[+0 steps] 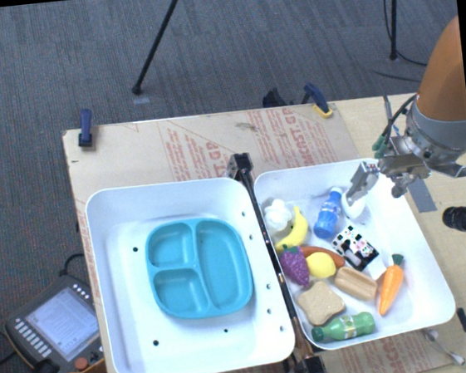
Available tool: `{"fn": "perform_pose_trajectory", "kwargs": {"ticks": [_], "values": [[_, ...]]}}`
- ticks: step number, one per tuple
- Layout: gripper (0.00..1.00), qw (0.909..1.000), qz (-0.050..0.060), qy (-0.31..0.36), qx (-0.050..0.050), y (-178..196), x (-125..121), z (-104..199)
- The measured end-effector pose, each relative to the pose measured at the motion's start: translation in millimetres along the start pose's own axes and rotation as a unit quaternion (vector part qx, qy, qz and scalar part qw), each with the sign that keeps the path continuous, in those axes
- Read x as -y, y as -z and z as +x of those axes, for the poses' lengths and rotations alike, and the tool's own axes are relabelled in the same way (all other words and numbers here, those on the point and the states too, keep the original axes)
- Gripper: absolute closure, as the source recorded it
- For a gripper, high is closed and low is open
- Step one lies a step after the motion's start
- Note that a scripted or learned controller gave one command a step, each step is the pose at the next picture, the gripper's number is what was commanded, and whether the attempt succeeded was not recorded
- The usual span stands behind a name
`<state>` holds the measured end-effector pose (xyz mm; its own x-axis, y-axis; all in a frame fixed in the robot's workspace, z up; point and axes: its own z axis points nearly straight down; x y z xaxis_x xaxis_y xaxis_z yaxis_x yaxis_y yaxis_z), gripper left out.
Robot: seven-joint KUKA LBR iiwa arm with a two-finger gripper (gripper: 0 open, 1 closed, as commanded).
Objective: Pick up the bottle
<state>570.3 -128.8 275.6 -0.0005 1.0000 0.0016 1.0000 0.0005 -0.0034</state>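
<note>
Just right of the blue bottle (328, 212) hangs the hand (359, 190).

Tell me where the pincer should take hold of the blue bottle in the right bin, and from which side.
Probably grip the blue bottle across its mid-body, coming from above. It lies tilted, white cap toward the upper right, so the jaws should close across its narrow width. The banana lies close on its left and the cow-patterned toy below, so a side approach looks cramped.
</note>
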Motion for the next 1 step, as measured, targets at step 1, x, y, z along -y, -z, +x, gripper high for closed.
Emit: {"fn": "perform_pose_trajectory", "kwargs": {"ticks": [1], "values": [[1.00,1.0000,0.001,0.001,-0.001,9.6,-0.4,0.5]]}}
